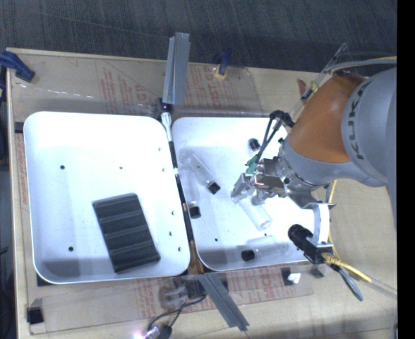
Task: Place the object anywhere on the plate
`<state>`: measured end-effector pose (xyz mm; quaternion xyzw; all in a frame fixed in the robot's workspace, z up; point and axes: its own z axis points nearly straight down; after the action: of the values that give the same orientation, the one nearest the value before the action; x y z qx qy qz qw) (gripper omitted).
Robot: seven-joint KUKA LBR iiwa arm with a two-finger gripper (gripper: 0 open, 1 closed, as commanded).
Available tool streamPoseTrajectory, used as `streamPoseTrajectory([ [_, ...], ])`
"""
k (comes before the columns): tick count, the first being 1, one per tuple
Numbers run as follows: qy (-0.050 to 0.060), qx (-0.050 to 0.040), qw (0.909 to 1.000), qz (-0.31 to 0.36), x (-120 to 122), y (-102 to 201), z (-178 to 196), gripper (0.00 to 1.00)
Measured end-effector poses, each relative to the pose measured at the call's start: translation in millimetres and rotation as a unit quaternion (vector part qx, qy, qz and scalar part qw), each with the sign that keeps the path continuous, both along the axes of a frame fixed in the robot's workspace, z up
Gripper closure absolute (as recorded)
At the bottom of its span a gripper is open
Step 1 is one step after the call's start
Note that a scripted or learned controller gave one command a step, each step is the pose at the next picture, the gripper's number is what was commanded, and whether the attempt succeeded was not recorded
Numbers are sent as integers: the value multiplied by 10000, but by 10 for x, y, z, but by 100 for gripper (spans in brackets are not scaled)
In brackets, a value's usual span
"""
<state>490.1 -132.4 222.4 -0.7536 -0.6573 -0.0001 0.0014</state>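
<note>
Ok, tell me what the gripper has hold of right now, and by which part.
It cannot be told. The gripper sits low in the right bin among clear tube-like objects, but the view is too blurred to show anything between its fingers.

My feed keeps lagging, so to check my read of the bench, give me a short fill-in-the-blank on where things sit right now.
1. The dark ribbed plate lies in the ____ bin.
2. The tool is over the ____ bin.
3. The arm's band above the wrist is ____.
4. A clear tube lies in the ____ bin.

Missing words: left; right; orange; right
</note>
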Motion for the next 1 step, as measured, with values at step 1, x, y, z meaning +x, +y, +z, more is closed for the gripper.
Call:
streamPoseTrajectory([
  [1, 21, -10, 9999, 99, 647, 866, -321, 100],
])
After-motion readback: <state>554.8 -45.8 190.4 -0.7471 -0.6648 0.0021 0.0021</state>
